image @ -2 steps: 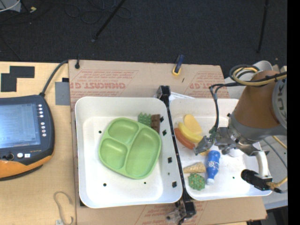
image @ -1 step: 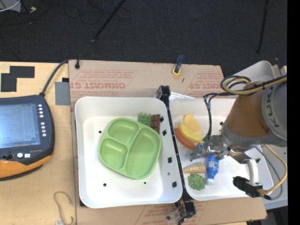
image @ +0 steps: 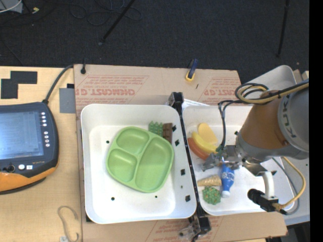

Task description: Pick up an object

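Observation:
The right bin (image: 282,185) holds several small toys. A yellow and orange toy (image: 203,138) lies at its far left, with a tan cone (image: 210,181) and a green broccoli-like piece (image: 212,196) nearer the front. A blue and white tube (image: 227,179) lies upright in the picture between them. My gripper (image: 225,161) hangs low over the bin, right at the tube's upper end and just right of the yellow toy. The grey wrist and its cables hide the gripper's tips.
The left bin (image: 96,135) holds a green divided plate (image: 140,159), and a small brown and green block (image: 161,129) sits behind it. A black clamp strip (image: 182,150) joins the bins. A teach pendant (image: 22,140) lies far left.

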`<state>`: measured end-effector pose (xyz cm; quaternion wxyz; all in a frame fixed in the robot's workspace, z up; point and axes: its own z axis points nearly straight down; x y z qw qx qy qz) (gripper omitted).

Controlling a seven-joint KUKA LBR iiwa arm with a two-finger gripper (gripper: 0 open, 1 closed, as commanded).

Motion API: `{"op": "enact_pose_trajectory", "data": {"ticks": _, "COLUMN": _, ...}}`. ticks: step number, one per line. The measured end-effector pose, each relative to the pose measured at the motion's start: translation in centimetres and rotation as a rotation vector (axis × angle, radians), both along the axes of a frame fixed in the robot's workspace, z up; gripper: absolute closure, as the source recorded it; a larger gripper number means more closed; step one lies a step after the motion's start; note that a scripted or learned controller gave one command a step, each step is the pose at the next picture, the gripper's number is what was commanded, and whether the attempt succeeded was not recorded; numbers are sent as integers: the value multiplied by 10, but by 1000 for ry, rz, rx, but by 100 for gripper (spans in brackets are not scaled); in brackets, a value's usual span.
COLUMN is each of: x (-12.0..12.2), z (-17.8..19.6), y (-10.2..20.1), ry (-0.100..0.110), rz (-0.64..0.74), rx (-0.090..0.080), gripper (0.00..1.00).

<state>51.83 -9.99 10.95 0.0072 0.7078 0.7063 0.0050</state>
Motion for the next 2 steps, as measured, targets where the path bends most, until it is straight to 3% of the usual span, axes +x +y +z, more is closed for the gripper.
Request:
{"op": "enact_pose_trajectory", "data": {"ticks": 1, "x": 2, "z": 9, "y": -3, "ry": -9, "rz": -10, "rx": -4, "gripper": 100}}
{"op": "enact_pose_trajectory", "data": {"ticks": 2, "x": 9, "z": 66, "y": 4, "ry": 15, "rz": 3, "rx": 3, "gripper": 100}}
